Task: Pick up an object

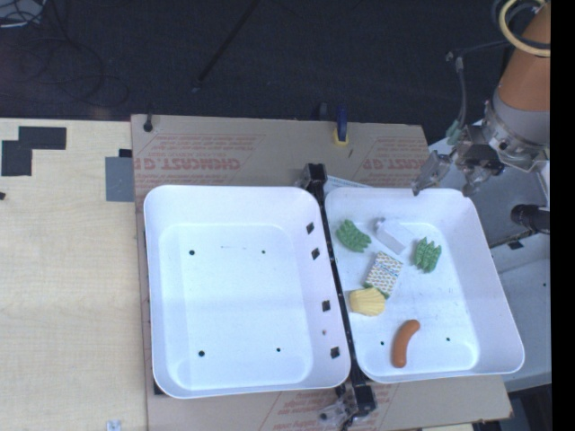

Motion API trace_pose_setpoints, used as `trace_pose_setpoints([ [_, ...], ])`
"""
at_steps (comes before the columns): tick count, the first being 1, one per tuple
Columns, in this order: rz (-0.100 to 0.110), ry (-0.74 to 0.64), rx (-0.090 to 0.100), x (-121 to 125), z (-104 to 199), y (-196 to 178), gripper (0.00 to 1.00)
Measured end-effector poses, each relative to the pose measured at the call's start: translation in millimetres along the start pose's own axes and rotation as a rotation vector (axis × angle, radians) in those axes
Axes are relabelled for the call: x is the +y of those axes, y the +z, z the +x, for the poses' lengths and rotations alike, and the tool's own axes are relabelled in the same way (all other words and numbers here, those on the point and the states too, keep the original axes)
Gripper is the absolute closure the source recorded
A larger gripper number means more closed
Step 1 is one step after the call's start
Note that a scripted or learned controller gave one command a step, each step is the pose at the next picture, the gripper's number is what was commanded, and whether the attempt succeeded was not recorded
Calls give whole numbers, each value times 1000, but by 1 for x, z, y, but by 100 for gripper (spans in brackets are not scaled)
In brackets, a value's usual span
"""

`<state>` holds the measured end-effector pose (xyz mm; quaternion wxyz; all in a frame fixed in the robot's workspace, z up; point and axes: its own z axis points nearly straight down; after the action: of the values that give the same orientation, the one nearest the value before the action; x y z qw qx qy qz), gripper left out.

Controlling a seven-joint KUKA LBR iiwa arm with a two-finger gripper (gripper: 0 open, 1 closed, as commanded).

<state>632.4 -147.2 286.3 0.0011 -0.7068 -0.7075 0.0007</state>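
The gripper [446,171] hangs above the far rim of the right bin [499,326], its two fingers spread apart with nothing between them. Below it the toys lie loose: two green leafy pieces [352,235] [427,254], a white block [392,235], a checkered packet [384,273], a yellow piece [367,302] and an orange sausage [404,342]. The sausage looks light, smooth and probably slippery, lying clear of its neighbours; I'd pinch it across its narrow middle

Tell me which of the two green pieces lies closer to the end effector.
The green piece by the right bin's right side, beside the white block; the other green piece sits near the divider.
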Motion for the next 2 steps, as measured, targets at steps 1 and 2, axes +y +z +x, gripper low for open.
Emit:
trace_pose_setpoints([
  [1, -18, 2, -5, -62, -13, -239, 0],
  [2, -2, 5, -1, -132, -42, -253, 0],
])
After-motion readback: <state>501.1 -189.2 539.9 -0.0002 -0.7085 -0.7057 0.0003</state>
